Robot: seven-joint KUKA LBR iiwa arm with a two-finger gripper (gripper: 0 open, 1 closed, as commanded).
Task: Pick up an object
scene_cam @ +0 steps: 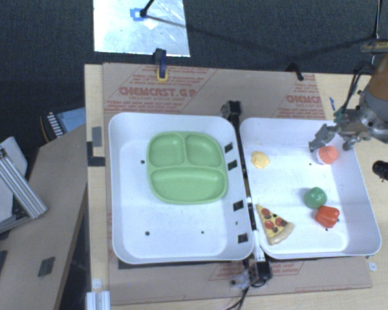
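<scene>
Grey hand [334, 141] hovers spread above an orange-pink toy [328, 154].

right bin [291, 247] centre open, toys ringing it

Grey arm [383, 102] (orange band above).

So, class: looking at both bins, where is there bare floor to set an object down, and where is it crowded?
Left bin: bare strips all around the green divided plate, widest along the near edge. Right bin: open middle between the yellow piece and the green ball. Crowded: near corner with pizza slice and red pepper, and by the gripper over the orange piece.
</scene>
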